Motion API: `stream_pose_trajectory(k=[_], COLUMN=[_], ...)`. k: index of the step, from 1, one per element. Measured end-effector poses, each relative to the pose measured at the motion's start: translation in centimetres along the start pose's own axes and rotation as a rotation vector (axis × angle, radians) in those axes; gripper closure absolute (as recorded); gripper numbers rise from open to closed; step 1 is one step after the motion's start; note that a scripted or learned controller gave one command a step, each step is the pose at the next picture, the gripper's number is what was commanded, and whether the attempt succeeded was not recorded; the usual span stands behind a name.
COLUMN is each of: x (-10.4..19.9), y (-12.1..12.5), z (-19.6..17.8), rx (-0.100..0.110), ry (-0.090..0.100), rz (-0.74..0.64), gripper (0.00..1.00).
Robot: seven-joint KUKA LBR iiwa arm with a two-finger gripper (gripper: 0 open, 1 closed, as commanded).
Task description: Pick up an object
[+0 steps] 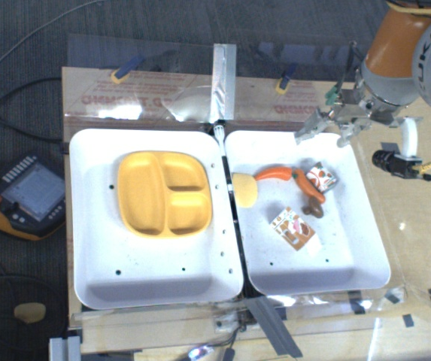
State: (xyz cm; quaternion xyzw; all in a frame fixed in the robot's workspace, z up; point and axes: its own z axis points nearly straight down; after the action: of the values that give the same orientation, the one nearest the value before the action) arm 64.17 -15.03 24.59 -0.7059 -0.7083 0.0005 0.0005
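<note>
While the arm (pixel 399 40) reaches in from the right, its gripper (pixel 326 128) hangs over the far rim of the right bin (pixel 365 232), near that bin's back corner. 2 grey fingers (pixel 307 130) spread apart with bare space between them; they have hold of nothing.

Within the right bin lie several small things. An orange carrot (pixel 274 174) lies across the middle toward the back, its tip touching a pale yellow round piece (pixel 245 191) just beside the left wall. To the carrot's right sits a red-and-white packet (pixel 322 178), with a reddish-brown piece (pixel 311 189) touching it and a dark brown lump (pixel 314 210) just below. A white-and-brown wrapper (pixel 294 229) lies nearer the front, apart from the rest.

Inside the left bin (pixel 95 262) rests a yellow tray (pixel 164 192) with 3 compartments, upright and roughly centred.

Left of the bench, a handheld pendant (pixel 19 196) lies on the dark floor.
</note>
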Motion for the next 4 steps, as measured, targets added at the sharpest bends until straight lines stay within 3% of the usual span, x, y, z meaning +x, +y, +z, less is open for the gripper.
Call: stream_pose_trajectory(k=[1, 2, 3, 4], x=[-1.9, -2.7, -4.6, -3.1], y=[-6.5, 0.4, -8.5, 2.1], z=[15.3, 16.0, 15.3, 15.8], rx=[0.001, 0.024, -0.020, 0.023], ry=[0.001, -0.003, 0.009, -0.008], rz=[0.267, 0.337, 0.552, 0.718], gripper=[0.00, 0.00, 0.00, 0.00])
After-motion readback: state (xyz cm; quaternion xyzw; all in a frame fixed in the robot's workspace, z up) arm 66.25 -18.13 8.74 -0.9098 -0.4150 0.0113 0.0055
